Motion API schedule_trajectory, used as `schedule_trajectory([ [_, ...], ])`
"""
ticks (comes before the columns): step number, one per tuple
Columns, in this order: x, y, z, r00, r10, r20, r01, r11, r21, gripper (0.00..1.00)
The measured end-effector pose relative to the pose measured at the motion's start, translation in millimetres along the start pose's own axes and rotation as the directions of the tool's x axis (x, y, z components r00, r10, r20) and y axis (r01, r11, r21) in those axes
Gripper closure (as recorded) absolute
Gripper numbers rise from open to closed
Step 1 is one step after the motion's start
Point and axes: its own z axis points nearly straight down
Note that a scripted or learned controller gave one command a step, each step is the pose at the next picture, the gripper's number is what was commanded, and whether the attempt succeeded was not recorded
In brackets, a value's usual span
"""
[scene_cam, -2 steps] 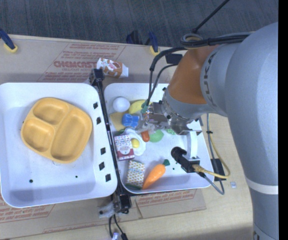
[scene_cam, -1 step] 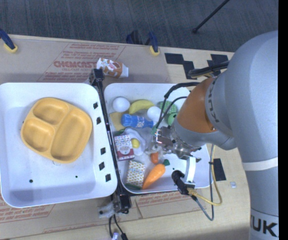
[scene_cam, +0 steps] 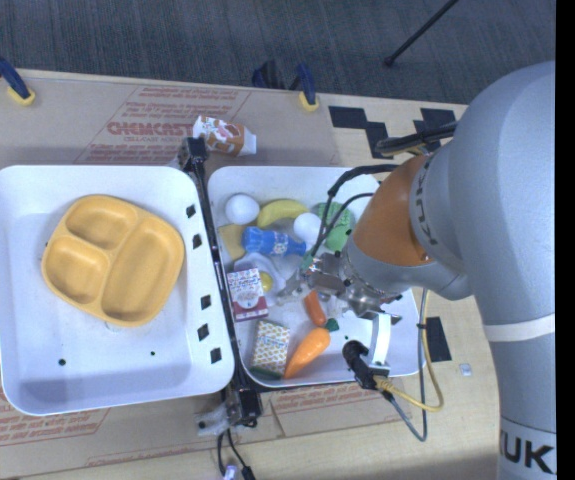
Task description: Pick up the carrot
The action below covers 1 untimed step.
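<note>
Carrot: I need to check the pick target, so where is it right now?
The carrot lies in the right bin, near its front edge, just right of a small patterned packet and below the gripper.

Smooth glossy white plastic bins [scene_cam: 7, 268]; matt yellow plastic divided plate [scene_cam: 113, 258]; the carrot [scene_cam: 307, 351] looks smooth plastic; printed cardboard covers the surface [scene_cam: 157, 118].

Grey arm [scene_cam: 497, 198], orange band [scene_cam: 387, 223], yellow cable [scene_cam: 422, 403]
</note>
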Motion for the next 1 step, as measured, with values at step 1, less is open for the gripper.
schedule_trajectory([
  [1,-12.2,-28.6,0.1,0.993,-0.120,-0.001,0.120,0.993,0.000,0.00],
])
